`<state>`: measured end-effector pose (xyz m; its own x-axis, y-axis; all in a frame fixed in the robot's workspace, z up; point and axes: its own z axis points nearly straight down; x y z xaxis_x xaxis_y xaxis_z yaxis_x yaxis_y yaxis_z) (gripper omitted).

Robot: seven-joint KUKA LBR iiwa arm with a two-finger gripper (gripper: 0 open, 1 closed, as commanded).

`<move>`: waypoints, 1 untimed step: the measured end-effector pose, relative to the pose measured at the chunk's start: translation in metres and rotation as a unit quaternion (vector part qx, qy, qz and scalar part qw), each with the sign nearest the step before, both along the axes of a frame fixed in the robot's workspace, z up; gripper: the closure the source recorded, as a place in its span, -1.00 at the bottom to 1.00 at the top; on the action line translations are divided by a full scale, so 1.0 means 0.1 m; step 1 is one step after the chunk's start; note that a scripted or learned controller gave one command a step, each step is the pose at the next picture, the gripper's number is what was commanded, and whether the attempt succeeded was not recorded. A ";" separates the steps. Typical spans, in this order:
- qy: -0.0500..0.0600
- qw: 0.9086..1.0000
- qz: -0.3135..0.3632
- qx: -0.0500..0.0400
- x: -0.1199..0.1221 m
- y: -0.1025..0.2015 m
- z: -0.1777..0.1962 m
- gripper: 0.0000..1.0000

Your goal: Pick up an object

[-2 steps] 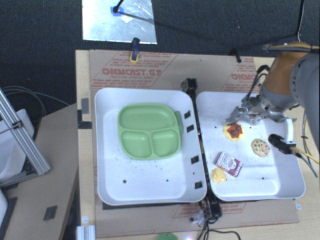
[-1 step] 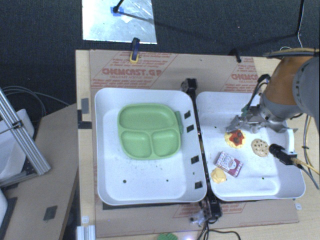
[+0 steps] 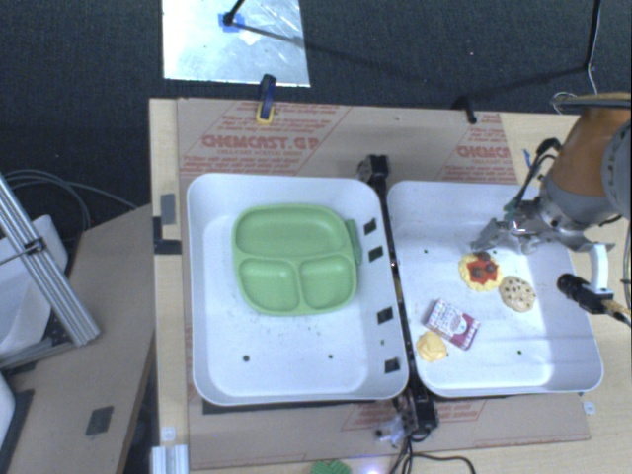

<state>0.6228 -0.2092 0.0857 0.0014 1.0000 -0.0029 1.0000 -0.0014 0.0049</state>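
Right now, the red and yellow toy (image 3: 481, 272) lies flat on the floor of the right bin (image 3: 553, 368), a bit past the middle and toward the far side. White floor lies bare on its left and on its far side, so those sides have room. None of the bin's walls are close to it.

Just above it, up and to the right, is the gripper (image 3: 509, 243). Its two fingers look spread apart, with nothing between them. The left finger tip is near the toy's far edge, but I cannot tell if it touches. The toy lies just outside the gap between the fingers, on the near side.

A cookie (image 3: 516, 292) lies just beside the toy, on its near right side, very close. This is the tight side. A pink packet (image 3: 451, 323) lies nearer the front, a little apart from the toy. A yellow lump (image 3: 432, 346) touches the packet's front left corner, close to the bin's left wall.

Well apart, the left bin (image 3: 212, 363) holds a green plate (image 3: 296, 260) with three parts.
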 end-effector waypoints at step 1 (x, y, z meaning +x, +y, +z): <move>0.002 1.000 0.000 0.001 -0.37 0.03 -0.01 -1.00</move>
<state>0.5860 -0.2065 0.0851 0.0004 1.0000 -0.0001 1.0000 -0.0004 0.0011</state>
